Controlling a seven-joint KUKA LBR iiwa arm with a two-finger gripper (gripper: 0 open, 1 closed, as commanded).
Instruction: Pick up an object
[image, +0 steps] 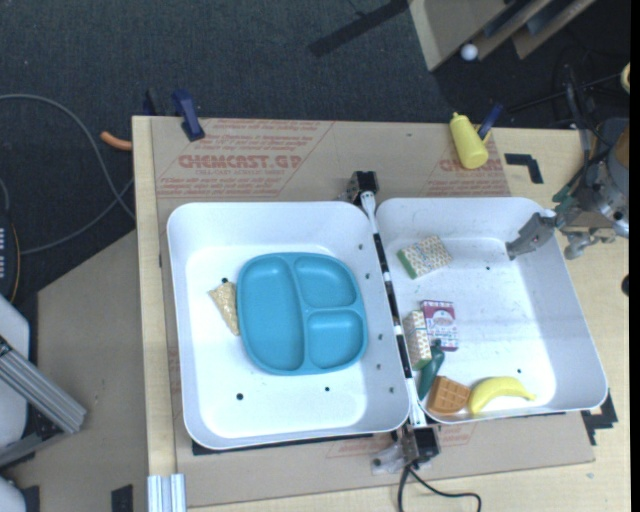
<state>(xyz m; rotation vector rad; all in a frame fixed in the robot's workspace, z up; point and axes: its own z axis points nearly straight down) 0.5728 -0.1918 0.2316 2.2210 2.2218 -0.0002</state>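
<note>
Tool: poised at the right bin's far rim; finger state cannot be told.
Banana: unlifted.
Progress: nothing grasped yet.

Right bin has the loose stuff: a banana lying flat at the front edge, waffle touching its left end, small card near the left wall, and a speckled sponge toward the back-left corner.
</note>
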